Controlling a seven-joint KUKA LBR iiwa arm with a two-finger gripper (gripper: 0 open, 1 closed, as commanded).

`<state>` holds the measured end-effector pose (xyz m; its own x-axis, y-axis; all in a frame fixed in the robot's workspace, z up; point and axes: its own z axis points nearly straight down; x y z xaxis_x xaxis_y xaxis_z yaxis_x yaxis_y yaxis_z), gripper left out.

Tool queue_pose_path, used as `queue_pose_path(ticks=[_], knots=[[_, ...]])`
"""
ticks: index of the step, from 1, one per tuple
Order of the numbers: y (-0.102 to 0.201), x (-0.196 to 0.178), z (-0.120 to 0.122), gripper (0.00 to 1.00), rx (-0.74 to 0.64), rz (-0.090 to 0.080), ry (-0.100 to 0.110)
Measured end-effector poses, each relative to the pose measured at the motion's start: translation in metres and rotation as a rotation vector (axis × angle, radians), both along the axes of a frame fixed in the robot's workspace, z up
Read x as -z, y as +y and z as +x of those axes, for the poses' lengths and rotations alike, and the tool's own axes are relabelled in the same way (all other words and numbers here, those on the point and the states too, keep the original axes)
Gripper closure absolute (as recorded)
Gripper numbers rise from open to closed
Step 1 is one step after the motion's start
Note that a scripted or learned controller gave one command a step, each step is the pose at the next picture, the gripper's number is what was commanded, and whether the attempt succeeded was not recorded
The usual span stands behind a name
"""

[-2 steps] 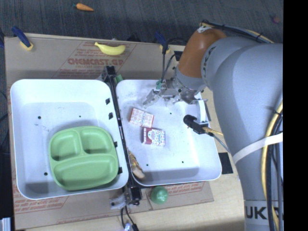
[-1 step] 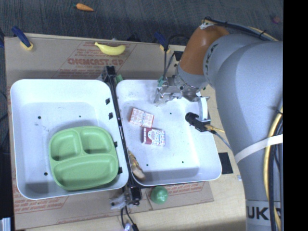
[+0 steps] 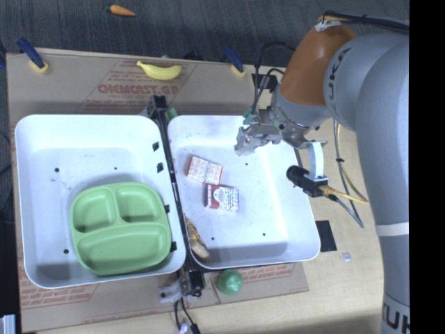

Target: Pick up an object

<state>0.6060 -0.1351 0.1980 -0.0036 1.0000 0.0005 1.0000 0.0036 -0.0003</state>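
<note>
A dark carpeted floor [image 3: 195, 12] is seen at the far side, with a small orange object [image 3: 122, 10] lying on it toward the left. The desk [image 3: 334, 256] is covered by a sheet of brown cardboard [image 3: 111, 89] printed in red, held at its far edge by blue clamps [image 3: 32, 54]. A yellow banana [image 3: 159, 69] is laid on the cardboard just beyond the bins. The left bin [image 3: 42, 152] is occupied by a green divided tray [image 3: 122, 227] set toward its near side. Between the two bins a black divider strip [image 3: 167, 165] is seen. In the right bin [image 3: 278, 214] two small cartons are found near the middle: a white and red carton [image 3: 203, 170], lying flat and tilted, and just nearer and to its right a red and white carton [image 3: 222, 197], the two almost touching at a corner. A small tan object [image 3: 195, 242] is lodged at the near left corner of the right bin. A green ball [image 3: 229, 281] is placed on the cardboard just outside the near edge of that bin. The pincer [image 3: 249, 142] is held over the far part of the right bin, apart from both cartons, with nothing seen between its fingers; whether they are spread or pressed together cannot be told. The grey arm [image 3: 375, 117] with its orange band [image 3: 309, 61] is extended in from the right.
</note>
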Motion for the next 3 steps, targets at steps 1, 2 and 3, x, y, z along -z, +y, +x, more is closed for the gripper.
queue_pose_path(ticks=[1, 2, 3], knots=[[0.017, -0.004, 0.013, 1.0, -0.003, -0.001, 0.001], [0.05, 0.007, -0.073, 1.0, -0.002, -0.001, 0.004], [0.049, 0.006, -0.073, 0.0, -0.001, -0.001, 0.003]])
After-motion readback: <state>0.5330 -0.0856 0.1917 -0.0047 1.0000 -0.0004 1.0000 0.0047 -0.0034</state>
